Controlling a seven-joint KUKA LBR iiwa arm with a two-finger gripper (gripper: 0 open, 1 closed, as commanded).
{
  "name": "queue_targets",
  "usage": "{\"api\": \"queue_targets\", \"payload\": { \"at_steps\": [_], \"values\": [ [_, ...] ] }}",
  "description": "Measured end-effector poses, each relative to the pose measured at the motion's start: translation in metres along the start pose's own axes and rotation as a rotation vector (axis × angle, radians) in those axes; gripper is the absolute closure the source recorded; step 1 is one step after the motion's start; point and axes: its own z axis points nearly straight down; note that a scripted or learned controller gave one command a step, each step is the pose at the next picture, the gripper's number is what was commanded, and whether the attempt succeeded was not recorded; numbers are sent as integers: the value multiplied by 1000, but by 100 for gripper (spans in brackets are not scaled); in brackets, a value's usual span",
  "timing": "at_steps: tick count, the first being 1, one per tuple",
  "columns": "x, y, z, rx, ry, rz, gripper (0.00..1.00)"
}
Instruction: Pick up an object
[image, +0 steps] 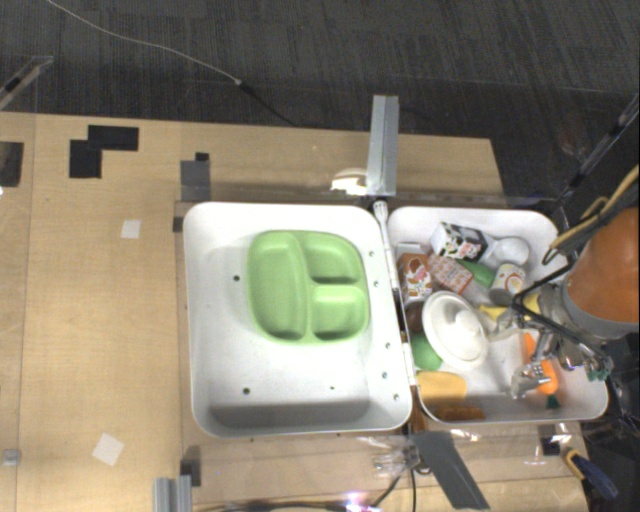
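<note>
The right bin (575, 405) holds a jumble of small objects. My gripper (531, 376) reaches down into that bin's front right corner, under the grey wrist with the orange band (607, 272). An orange object (549, 386) lies right against the gripper's tip; whether it is gripped I cannot tell. A second orange piece (529, 343) sits just behind the gripper. A white bowl (455, 328) stands left of the gripper, in the middle of the bin.
A green divided plate (306, 285) lies in the left bin (215, 380). The right bin also holds a yellow block (441, 384), a green item (425, 353), a black-and-white carton (458, 241), a brown packet (420, 272) and a white cup (511, 250).
</note>
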Motion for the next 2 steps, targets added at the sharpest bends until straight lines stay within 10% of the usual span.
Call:
{"api": "queue_targets", "payload": {
  "at_steps": [2],
  "values": [
    [-3, -7, 0, -8, 3, -74, 0]
  ]
}}
